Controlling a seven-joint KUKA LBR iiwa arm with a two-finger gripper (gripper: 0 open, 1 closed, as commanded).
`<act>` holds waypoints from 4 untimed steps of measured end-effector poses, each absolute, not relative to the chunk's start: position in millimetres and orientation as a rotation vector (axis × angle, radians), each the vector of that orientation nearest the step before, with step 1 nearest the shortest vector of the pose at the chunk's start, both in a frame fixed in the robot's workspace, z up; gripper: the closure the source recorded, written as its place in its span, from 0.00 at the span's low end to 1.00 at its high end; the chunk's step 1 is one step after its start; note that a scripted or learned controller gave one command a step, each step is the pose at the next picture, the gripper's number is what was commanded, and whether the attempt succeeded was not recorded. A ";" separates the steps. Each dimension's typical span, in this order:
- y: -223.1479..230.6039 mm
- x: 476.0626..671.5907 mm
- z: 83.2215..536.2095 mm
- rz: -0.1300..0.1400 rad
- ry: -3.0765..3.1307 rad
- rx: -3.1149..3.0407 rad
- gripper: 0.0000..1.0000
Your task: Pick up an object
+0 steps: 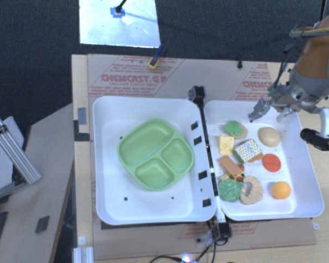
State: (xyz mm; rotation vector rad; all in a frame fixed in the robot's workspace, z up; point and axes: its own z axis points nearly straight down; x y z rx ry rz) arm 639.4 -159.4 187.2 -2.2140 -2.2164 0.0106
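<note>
The right bin (304,158) holds several toy foods: a green round piece (235,129), a beige bun (268,136), a yellow cheese wedge (226,145), a patterned square block (248,150), a red disc (271,163), a brown stick-shaped piece (230,167), a green leafy piece (229,190), a tan round slice (251,190) and an orange ball (281,190). My gripper (270,113) hovers over the bin's far edge, just above the beige bun. Its fingers are spread, with nothing between them.
The left bin (107,125) holds a green divided plate (155,154). A black clip strip (204,147) runs along the seam between the bins. A black part of the arm (318,138) juts over the right bin's right rim. A shiny metal sheet (119,14) lies beyond the bench.
</note>
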 end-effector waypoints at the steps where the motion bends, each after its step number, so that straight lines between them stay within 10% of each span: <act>1: -159.1 641.8 196.4 -0.001 -2.226 -2.219 0.00; 4: -159.0 649.9 91.9 -0.012 -2.235 -2.222 0.00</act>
